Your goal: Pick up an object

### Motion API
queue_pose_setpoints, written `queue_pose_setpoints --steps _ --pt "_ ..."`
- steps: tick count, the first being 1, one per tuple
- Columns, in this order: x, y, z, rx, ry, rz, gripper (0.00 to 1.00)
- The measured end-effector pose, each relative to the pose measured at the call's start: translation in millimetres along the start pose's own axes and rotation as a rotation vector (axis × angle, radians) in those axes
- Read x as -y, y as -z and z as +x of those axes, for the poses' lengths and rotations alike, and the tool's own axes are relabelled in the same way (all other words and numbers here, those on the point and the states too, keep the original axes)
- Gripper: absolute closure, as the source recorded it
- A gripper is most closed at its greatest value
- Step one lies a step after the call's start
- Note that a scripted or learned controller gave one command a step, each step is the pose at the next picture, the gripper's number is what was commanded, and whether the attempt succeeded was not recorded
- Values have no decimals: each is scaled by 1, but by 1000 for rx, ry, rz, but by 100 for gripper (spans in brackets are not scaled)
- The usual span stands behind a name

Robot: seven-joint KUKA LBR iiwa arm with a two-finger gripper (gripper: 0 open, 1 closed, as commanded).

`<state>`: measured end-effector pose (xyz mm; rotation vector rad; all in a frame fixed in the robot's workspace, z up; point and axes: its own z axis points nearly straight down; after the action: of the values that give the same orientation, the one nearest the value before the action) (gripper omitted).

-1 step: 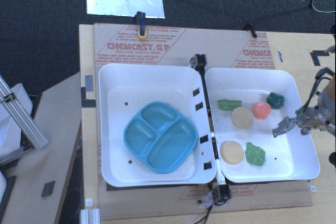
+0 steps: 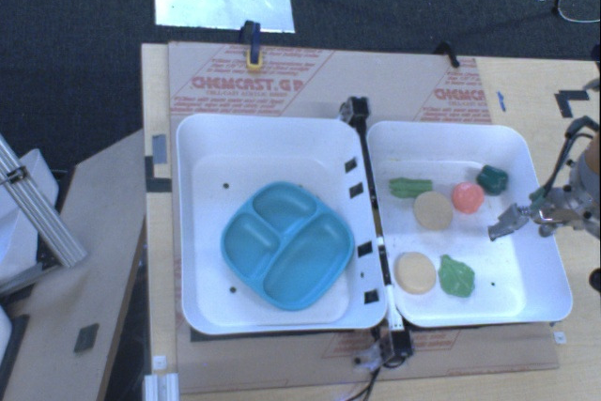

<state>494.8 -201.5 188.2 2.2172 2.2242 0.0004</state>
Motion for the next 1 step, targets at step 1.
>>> queue_pose_setpoints --steps 1 --pt "-7 -49 8 -2 1 3 0"
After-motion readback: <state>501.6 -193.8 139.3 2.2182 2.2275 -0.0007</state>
